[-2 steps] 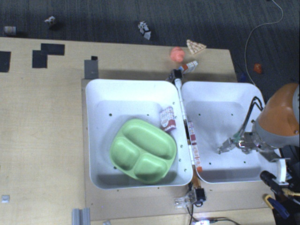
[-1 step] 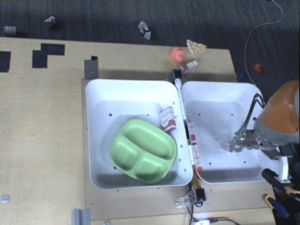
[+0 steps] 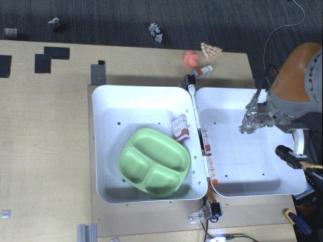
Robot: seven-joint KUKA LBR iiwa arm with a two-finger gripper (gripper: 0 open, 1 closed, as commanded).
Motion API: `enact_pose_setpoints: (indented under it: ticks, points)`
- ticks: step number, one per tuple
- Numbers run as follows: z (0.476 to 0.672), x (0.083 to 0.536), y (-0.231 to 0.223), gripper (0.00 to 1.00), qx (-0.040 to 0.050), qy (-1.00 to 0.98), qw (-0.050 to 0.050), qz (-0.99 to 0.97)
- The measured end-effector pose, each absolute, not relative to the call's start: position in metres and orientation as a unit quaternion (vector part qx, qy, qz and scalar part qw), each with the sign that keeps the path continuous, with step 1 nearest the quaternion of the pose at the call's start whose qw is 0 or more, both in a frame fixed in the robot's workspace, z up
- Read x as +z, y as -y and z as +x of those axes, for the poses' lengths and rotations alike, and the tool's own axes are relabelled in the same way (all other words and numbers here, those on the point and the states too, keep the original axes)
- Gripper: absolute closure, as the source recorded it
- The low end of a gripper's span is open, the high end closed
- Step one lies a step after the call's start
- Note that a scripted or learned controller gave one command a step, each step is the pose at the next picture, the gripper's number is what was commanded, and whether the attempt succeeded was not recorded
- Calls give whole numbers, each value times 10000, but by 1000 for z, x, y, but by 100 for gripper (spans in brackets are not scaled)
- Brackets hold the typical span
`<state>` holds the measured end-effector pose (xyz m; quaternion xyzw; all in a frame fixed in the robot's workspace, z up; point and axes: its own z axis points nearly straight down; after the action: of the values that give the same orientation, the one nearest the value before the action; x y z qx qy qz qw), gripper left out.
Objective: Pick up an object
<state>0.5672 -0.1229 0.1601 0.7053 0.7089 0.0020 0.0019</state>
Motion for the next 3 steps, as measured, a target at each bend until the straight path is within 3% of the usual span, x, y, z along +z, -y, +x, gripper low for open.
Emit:
enact_pose_setpoints:
  ticks: [1,2,3]
  points:
    - [653,186,78,100,20,-7093,16,7049]
    - [653,185,79,0,13,-7090,13,7052]
    - [650,86,90,0,16,-7085,22,7057]
